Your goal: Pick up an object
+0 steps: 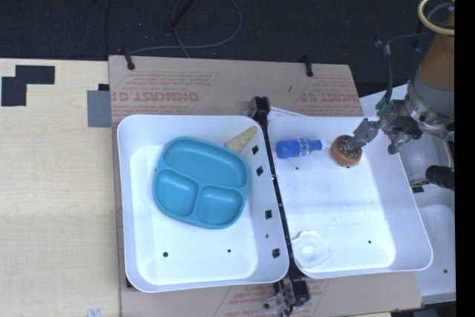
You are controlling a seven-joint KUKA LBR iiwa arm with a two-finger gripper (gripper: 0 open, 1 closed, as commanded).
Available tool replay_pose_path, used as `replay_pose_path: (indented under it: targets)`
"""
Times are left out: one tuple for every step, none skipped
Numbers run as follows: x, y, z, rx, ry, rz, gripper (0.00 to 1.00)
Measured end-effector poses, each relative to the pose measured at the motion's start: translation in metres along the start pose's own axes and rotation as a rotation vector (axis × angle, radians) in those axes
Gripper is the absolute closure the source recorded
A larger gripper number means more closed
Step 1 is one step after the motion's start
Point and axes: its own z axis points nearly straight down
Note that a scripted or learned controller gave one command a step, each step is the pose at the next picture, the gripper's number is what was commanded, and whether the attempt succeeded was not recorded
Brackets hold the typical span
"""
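In the right bin (386, 234), a brown and orange round object (344, 151) lies near the far wall. A blue bottle (298, 148) lies on its side to its left. My gripper (381, 139) hovers over the bin's far right corner, open, with nothing between its fingers. Its left finger (364, 133) is right beside the round object's upper right edge; I cannot tell if they touch.
A clear round lid (309, 247) sits at the right bin's near left corner. The left bin (141, 249) holds a blue divided plate (201, 182), with a tan cone (241, 139) at its far right. A black divider (271, 189) separates the bins.
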Motion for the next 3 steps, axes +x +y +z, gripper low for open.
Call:
replay_pose_path:
  targets:
    - [0.0,0.002,-0.007,-0.012,-0.002,-0.002,0.0]
    - [0.008,0.001,0.055,-0.007,-0.001,-0.003,0.0]
    - [0.015,-0.002,0.101,-0.008,-0.001,-0.001,0.0]
